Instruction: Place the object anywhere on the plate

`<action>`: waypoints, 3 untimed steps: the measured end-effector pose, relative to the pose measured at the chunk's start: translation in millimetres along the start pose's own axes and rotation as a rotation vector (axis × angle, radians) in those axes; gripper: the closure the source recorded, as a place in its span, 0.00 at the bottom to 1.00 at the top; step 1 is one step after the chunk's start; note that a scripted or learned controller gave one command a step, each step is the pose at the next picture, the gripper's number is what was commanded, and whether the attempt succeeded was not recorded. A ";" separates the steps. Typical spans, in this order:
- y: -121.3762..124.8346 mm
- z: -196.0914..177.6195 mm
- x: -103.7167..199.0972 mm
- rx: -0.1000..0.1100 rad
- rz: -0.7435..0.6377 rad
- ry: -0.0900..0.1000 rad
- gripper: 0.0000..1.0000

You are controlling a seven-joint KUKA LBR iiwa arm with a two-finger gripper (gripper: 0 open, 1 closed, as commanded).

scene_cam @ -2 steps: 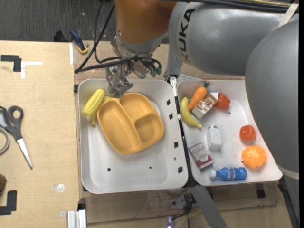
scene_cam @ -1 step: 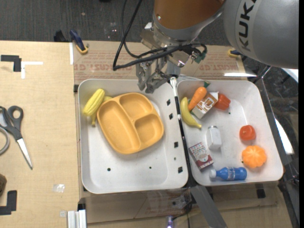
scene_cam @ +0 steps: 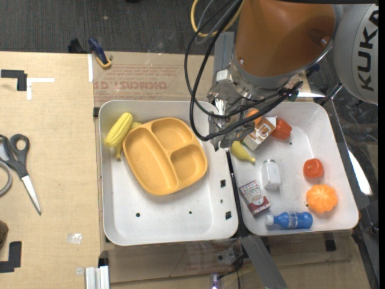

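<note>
A: Plate (scene_cam: pixel 163 156) sits in the left bin (scene_cam: pixel 162 224). It is orange and has three parts. Nothing lies on it.

B: What is next to it?

A: Corn (scene_cam: pixel 118 129) lies at the plate's top left edge. It looks like it touches the rim, but it is not on the plate.

B: Where is the arm (scene_cam: pixel 283 29)?

A: It hangs over the place where the two bins meet, near the back. The tool (scene_cam: pixel 224 114) is under the big orange part, just above the wall between the bins.

B: Is the tool open? Does it hold something?

A: I cannot tell. The arm hides most of it, and wires cross in front.

B: What is in the right bin (scene_cam: pixel 337 161)?

A: A banana (scene_cam: pixel 243 152) lies right by the tool. Near it is a small carton (scene_cam: pixel 261 132). Farther off are a white block (scene_cam: pixel 272 174), a red box (scene_cam: pixel 254 197), a blue bottle (scene_cam: pixel 290 221), a tomato (scene_cam: pixel 313 168) and an orange (scene_cam: pixel 322 198).

B: So which step is this?

A: I think it is the picking step. The thing to move is likely still in the right bin, maybe the banana, since it is closest.

B: What must come next?

A: The tool needs to get a good hold, lift, go left over the wall, and let go above the plate.
</note>
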State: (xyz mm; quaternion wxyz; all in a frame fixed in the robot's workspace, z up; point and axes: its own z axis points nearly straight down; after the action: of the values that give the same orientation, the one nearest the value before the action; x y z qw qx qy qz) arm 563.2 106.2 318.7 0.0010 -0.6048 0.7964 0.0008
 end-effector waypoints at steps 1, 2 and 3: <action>42.7 -77.2 -54.7 0.001 -0.104 -0.002 1.00; 69.7 -46.6 -92.0 -0.001 -0.062 -0.001 1.00; 14.1 -142.0 -81.9 0.002 -0.359 -0.003 1.00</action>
State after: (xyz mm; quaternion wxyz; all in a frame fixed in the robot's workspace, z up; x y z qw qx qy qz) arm 571.5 188.5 460.9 0.0029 -0.7374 0.6755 0.0006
